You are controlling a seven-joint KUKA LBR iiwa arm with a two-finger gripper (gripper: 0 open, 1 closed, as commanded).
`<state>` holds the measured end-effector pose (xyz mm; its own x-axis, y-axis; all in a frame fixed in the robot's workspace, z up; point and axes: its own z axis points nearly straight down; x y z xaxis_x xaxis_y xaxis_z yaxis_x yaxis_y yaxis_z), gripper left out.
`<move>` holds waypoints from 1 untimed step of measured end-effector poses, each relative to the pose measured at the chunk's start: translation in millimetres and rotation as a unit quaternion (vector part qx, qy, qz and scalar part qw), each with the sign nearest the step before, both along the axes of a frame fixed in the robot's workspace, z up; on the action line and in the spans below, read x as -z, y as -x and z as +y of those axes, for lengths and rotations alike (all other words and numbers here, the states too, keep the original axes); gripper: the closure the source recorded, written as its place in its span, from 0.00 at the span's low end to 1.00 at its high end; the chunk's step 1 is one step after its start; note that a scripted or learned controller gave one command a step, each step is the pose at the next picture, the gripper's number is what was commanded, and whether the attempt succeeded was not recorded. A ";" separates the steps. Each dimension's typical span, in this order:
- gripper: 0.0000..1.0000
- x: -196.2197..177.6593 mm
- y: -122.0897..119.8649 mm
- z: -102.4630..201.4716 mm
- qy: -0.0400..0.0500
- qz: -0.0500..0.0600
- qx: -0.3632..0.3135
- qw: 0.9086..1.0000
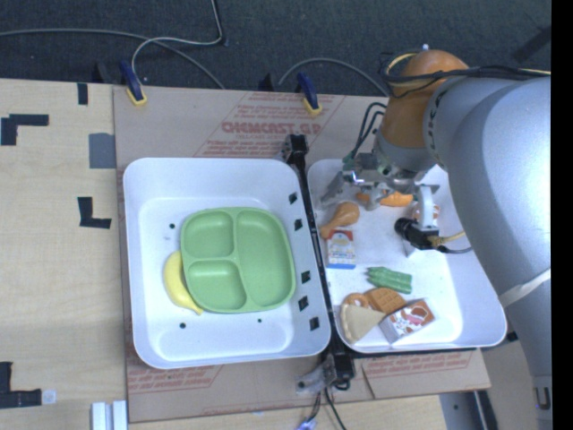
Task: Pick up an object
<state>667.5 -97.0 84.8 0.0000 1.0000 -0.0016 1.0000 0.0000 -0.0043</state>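
The grey arm's two-finger gripper [372, 179] is hanging over the right white bin [466, 316], top-centre-right of frame; can't tell its state. A tan drumstick-shaped toy [341, 215] is lying just below-left of it. A green divided plastic plate [238, 260] is sitting in the left white bin [148, 195].

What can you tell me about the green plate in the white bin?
The light green plastic plate is a rounded square with three sections: two small ones at the top and one wide one below. It looks smooth, lies flat, slightly turned, in the middle of the left shallow white bin. A yellow banana curves against its lower left edge.
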 end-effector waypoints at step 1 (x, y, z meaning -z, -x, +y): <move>0.00 0.0 0.0 -0.1 0.000 0.000 0.000 1.000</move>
